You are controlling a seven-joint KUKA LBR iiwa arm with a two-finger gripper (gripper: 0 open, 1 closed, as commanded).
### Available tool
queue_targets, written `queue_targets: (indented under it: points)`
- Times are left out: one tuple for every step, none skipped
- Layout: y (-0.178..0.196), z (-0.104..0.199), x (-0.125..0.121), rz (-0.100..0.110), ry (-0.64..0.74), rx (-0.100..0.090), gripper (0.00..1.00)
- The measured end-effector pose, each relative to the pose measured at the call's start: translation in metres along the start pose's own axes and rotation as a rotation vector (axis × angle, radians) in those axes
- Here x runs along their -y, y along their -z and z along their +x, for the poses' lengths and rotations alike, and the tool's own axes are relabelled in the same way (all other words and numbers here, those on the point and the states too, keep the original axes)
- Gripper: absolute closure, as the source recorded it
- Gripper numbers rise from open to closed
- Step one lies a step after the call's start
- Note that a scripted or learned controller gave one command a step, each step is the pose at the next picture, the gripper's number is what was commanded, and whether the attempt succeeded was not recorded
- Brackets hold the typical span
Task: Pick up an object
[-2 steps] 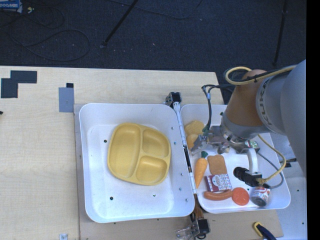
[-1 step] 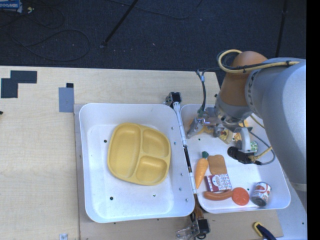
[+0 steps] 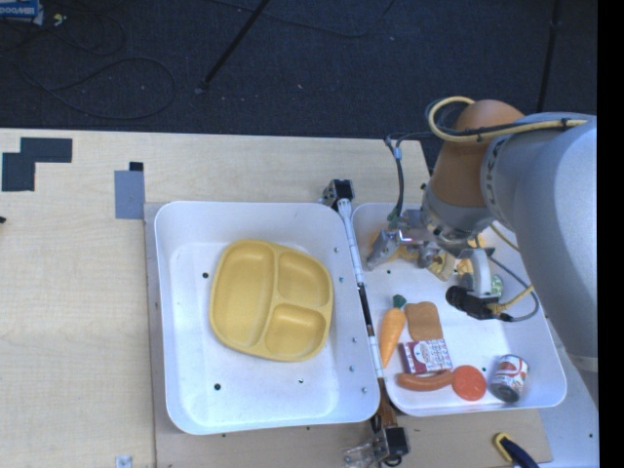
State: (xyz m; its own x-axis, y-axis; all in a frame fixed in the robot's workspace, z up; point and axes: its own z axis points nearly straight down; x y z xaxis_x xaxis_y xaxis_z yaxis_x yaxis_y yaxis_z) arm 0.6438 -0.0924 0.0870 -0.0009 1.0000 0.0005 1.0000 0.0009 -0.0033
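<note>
My gripper [image 3: 390,248] hangs low over the back left corner of the right bin [image 3: 546,383], close to the wall between the bins. Just in front of it lies an orange carrot [image 3: 390,332] with a green top. Beside the carrot are a brown bread slice [image 3: 423,319] and a red and white packet [image 3: 425,356]. Along the bin's front lie a sausage [image 3: 419,382], a red round piece [image 3: 469,383] and a small can [image 3: 508,376]. I see nothing clearly between the gripper's tips.
The left bin [image 3: 185,398] holds a yellow divided plate [image 3: 271,298]. The grey arm with its orange band [image 3: 483,125] covers the right bin's back right part. Wooden bench top stretches to the left.
</note>
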Motion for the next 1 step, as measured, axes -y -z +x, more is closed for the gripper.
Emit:
queue_targets:
  points:
    - [0.0001,0.0046,0.0000,0.000,0.001,0.001,0.00]
